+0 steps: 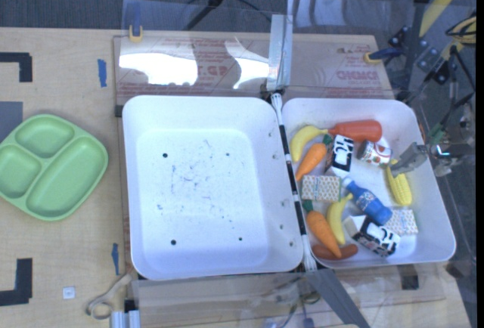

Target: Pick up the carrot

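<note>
One carrot, orange with a green top, lies tilted in the right bin near its left wall, between a banana and a black-and-white carton. A second carrot lies lower down by the same wall. My gripper hangs at the bin's right side, just above a corn cob and well to the right of both carrots. Nothing shows in its grasp.
The right bin also holds a yellow banana, a red pepper-like toy, a blue bottle, two wafer squares and black-and-white cartons. The left bin adjoins it. A green divided plate sits far left.
</note>
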